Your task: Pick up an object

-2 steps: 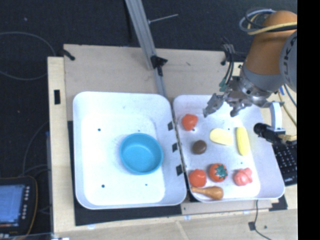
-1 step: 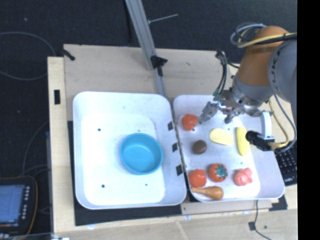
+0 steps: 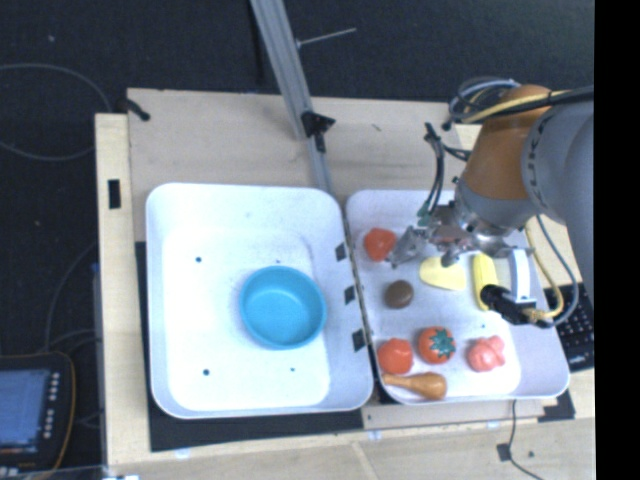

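Far off to the claw's left sits the left bin [image 3: 180,368], a shallow white tray with rounded corners and a smooth, faintly speckled floor. In it, well apart from the claw, rests a blue bowl [image 3: 283,307], round, glossy and plastic-looking.

Across the divide lies the right bin [image 3: 545,373], where the claw [image 3: 428,245] hangs low over the upper half, its metal linkage dark against the white. Whether the claw is spread or closed cannot be told from this slanting view, and nothing can be seen gripped in it.

The nearest candidate for picking up is the red-orange tomato-like piece [image 3: 378,243], just to the claw's left and about level with it; it is round, with no long axis to line up on. Just below the claw and slightly left lies a small brown ball-like lump [image 3: 399,293], matte and rounded. Immediately below-right of the claw is a pale yellow, smooth wedge-like piece [image 3: 446,273], partly hidden by the wrist. My judgement is that a short shift leftward would bring the claw over the red-orange piece.

Farther below the claw, along the bin's near edge, come an orange-red round fruit [image 3: 395,355], a tan pear- or squash-shaped toy [image 3: 419,384] lying with its long axis left to right, a red tomato with a green top [image 3: 436,344], and a pink lumpy piece [image 3: 485,354].
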Controlling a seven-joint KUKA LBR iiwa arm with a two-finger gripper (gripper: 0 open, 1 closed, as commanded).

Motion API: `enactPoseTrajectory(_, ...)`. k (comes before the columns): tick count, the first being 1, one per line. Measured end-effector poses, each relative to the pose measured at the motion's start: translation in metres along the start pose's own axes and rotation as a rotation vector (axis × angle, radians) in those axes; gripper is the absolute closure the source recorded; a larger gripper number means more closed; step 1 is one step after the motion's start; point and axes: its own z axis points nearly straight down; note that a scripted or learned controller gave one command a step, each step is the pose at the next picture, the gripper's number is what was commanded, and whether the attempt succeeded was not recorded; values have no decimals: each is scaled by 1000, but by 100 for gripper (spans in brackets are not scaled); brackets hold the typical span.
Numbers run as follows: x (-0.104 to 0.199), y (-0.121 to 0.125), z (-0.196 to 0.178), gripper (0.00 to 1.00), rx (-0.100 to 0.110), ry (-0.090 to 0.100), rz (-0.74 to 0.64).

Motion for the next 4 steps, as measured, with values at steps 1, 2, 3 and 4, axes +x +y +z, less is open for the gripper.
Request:
enactPoseTrajectory(1, 1, 3, -16, 100, -11, 4, 2)
enactPoseTrajectory(2, 0, 1, -61, 100, -10, 6, 1)
enactPoseTrajectory(3, -1, 3, -110, 100, -12, 6, -9)
enactPoseTrajectory(4, 55, 0, -100, 100, -3, 6, -10)
